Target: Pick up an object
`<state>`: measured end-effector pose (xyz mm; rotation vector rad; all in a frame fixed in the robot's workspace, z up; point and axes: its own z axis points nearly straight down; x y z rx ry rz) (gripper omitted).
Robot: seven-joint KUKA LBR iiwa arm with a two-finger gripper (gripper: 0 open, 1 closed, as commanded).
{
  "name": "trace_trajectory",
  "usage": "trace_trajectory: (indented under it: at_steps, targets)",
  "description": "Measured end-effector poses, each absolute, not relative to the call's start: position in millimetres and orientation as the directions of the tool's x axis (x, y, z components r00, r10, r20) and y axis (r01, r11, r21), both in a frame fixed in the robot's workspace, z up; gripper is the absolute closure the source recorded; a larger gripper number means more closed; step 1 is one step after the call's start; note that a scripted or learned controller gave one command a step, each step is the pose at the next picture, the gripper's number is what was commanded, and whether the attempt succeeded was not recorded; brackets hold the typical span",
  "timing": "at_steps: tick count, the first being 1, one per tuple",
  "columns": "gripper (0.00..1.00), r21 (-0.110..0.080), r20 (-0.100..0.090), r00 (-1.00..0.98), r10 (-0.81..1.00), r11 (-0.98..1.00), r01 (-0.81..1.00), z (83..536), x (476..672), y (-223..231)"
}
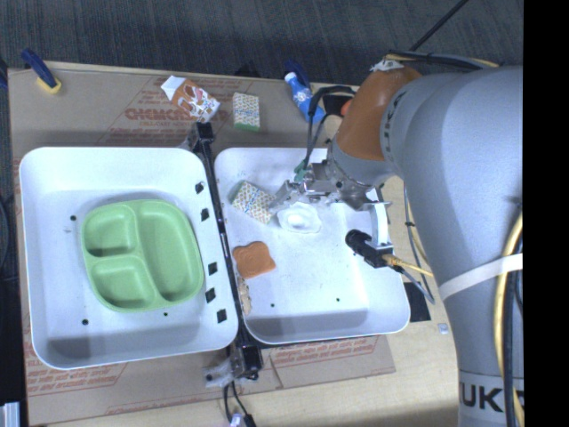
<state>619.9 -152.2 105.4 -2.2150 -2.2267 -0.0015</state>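
in the right bin [356,314], the gripper [302,194] is hovering over a white object [300,220], which is lying just at its 6 o'clock. finger opening: cannot tell. a patterned packet [252,202] is lying at its 9 o'clock, an orange piece [254,260] at 7 o'clock.

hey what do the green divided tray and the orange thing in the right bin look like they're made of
Green divided tray: probably moulded plastic, with a smooth, slightly glossy surface, rounded compartment walls and an even colour.
Orange thing: looks soft and matte, perhaps foam or sponge, with a dull surface and rounded corners. The view is too coarse to be sure.
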Motion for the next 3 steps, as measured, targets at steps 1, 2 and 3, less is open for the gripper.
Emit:
trace_trajectory:
  at_steps: [1, 2, 3]
  targets:
    - [0.0, 0.002, -0.001, -0.005, 1.0, 0.005, 1.0, 173.5, 635.7, -207.8]
    - [0.0, -0.002, 0.001, -0.007, 1.0, 0.007, 1.0, 92.0, 624.5, -193.5]
    - [0.0, -0.001, 0.0, -0.005, 1.0, 0.005, 1.0, 171.1, 571.6, -211.5]
